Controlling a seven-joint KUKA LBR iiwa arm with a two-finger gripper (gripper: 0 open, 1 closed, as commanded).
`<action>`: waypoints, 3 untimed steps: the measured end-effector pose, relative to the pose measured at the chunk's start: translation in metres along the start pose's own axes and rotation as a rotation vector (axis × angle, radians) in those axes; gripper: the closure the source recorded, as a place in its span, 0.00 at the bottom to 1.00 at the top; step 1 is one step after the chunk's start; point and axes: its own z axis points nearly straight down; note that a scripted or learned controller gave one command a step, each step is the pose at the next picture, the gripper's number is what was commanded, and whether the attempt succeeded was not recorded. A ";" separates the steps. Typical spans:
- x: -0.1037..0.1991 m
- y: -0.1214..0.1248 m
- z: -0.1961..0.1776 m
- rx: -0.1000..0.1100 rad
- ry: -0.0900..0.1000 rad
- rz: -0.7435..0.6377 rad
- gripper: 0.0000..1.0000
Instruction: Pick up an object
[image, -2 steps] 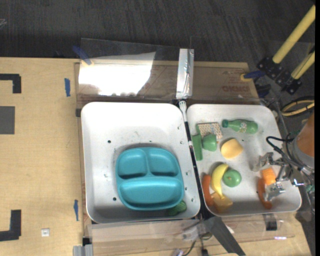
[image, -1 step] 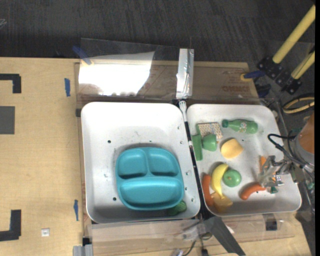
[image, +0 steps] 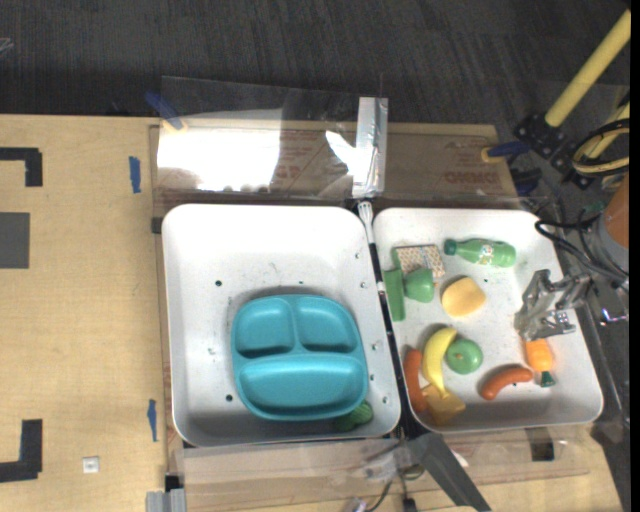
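The pincer hangs at the right of the frame, low over the right bin; whether its fingers are parted or closed cannot be told, and nothing is seen between them. Just below it lies a small orange piece, the nearest candidate for a pick (a judgement only). Lower still rests a sausage. Toward the centre lie a green apple touching a banana, a yellow lemon, and a green bottle near the upper edge. The left bin holds a teal divided tray. Both bins sit on a cardboard-covered bench; dark carpet fills the top.
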 end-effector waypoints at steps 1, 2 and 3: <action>-0.023 0.053 0.019 -0.006 0.008 -0.157 1.00; -0.015 0.081 0.118 -0.004 0.005 -0.315 1.00; -0.055 0.104 0.001 -0.002 -0.002 -0.367 1.00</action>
